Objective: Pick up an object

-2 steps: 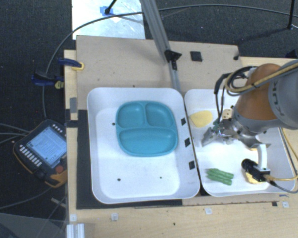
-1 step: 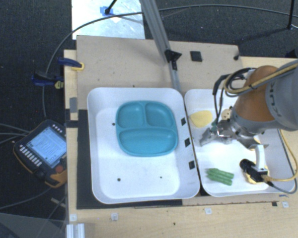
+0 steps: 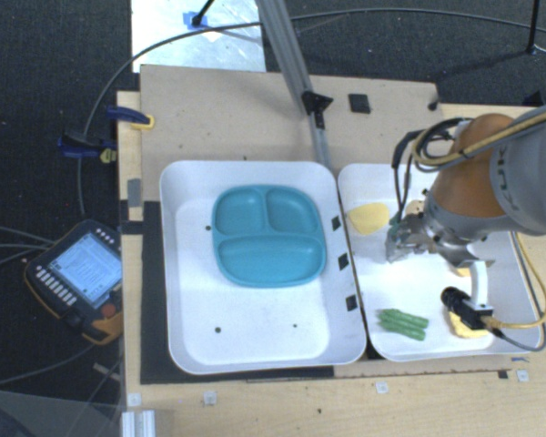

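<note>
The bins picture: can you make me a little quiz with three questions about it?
1. True or false: the blue plate lies in the right bin.
2. Which thing lies nearest the front rim of the right bin? A) the green beans B) the pale yellow piece C) the blue plate
3. Fill in: the gripper hangs over the ____ bin.

Key:
1. False. The plate lies in the left bin.
2. A. The green beans lie near the front; the pale yellow piece lies toward the back.
3. Right.
</note>
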You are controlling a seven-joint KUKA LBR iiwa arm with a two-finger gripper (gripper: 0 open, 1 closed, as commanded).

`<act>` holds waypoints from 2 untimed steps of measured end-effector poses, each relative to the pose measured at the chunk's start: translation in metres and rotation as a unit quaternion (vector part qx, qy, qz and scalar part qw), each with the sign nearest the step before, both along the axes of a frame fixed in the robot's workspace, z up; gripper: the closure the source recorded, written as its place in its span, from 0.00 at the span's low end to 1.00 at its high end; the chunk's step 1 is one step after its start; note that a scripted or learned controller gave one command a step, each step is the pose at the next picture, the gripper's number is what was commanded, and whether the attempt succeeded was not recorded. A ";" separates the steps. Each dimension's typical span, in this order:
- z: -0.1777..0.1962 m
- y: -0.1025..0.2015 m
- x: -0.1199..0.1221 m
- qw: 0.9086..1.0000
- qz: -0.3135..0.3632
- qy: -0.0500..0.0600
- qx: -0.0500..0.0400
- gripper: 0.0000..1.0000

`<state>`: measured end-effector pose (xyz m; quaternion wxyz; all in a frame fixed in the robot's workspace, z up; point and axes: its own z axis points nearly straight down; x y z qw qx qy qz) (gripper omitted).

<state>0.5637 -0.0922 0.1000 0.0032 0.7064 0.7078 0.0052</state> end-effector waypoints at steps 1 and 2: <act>0.049 -0.007 0.008 1.000 0.001 0.003 -0.002 1.00; 0.108 0.002 0.007 1.000 0.002 0.003 -0.002 1.00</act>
